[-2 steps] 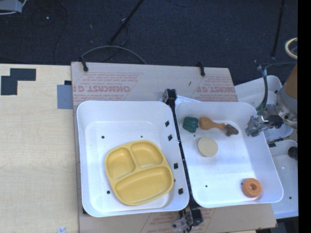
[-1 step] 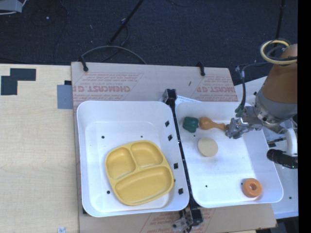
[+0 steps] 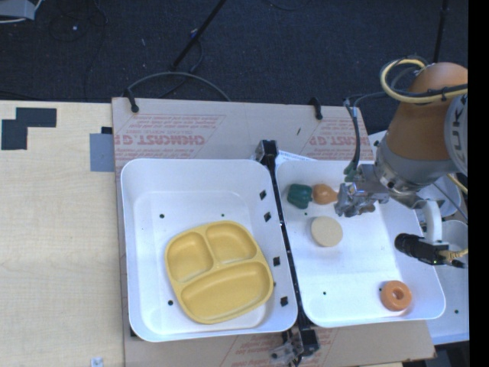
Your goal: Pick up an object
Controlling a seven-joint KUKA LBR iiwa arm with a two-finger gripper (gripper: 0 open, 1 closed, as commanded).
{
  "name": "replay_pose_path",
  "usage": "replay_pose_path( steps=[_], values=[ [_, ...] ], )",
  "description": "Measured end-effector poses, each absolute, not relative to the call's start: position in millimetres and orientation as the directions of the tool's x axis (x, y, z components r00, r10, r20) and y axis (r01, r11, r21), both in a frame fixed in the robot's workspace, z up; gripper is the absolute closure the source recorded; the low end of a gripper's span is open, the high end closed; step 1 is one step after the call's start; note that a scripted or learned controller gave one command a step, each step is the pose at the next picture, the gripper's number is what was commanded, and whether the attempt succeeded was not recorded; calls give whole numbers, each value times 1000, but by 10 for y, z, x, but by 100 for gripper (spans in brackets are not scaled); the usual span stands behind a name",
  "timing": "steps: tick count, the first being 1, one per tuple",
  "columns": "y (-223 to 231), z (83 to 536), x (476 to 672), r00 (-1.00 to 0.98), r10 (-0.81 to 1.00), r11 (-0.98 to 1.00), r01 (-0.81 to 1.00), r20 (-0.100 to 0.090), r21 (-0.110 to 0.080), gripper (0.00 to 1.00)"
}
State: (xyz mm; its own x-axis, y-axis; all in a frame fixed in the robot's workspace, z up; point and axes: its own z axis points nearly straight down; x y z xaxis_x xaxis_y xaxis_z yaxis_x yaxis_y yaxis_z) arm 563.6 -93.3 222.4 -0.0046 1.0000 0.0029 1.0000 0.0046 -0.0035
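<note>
Over the right bin (image 3: 428, 300) on your desk, your arm (image 3: 416, 140) had its tool (image 3: 353, 202) low beside the orange piece (image 3: 324, 194), which lay just left of it; whether the tool was wide or narrow, you could not tell.

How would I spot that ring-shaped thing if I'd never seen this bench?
Find the right bin, the one without the yellow tray. Look in its near right corner, far from the cluster by the pincer. The ring is orange with a hole through its middle, unlike the solid cream disc.
</note>
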Motion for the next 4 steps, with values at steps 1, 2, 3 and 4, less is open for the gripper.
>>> replay_pose_path(
  steps=[1, 2, 3, 4],
  values=[
    [-420, 2149, 5558, -4, 1000, 4, 1000, 3, -6, 100],
    [24, 2123, 5510, -4, 1000, 4, 1000, 2, -6, 100],
    [554, 2047, 5491, -4, 1000, 4, 1000, 2, -7, 100],
    [1028, 2171, 5457, -5, 1000, 5, 1000, 1, -4, 100]
  ],
)
